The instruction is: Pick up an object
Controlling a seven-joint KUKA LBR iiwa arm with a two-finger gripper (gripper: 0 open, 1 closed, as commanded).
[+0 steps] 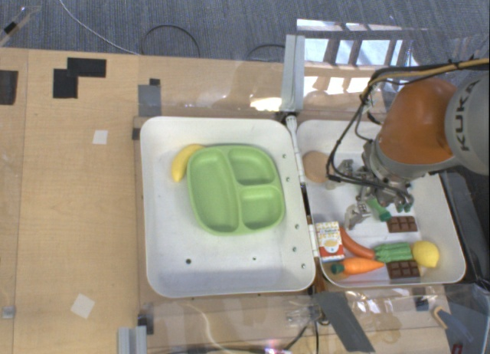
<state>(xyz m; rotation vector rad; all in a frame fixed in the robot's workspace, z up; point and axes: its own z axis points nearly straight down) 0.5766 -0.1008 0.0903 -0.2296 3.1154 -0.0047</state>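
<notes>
Camera view: the gripper (366, 211) hangs over the right bin (452, 214), fingers spread, pinching nothing. Just below lie carrots (357, 247), chocolate (403, 224) and a lemon (426, 254).

Setting: robotics lab, test bench. Evidence: a grey industrial arm (429, 126) with an orange band works over two shallow white bins (230, 276) fixed side by side on a light wooden bench (69, 214). Black cables (348, 142) loop off the arm just left of its wrist. Far to the arm's left, black marker patches (76, 75) are stuck on the bench top. Beyond the bench, grey carpet (191, 0) with a thin loose wire (84, 19). Metal brackets (291, 77) clamp the bins.
</notes>
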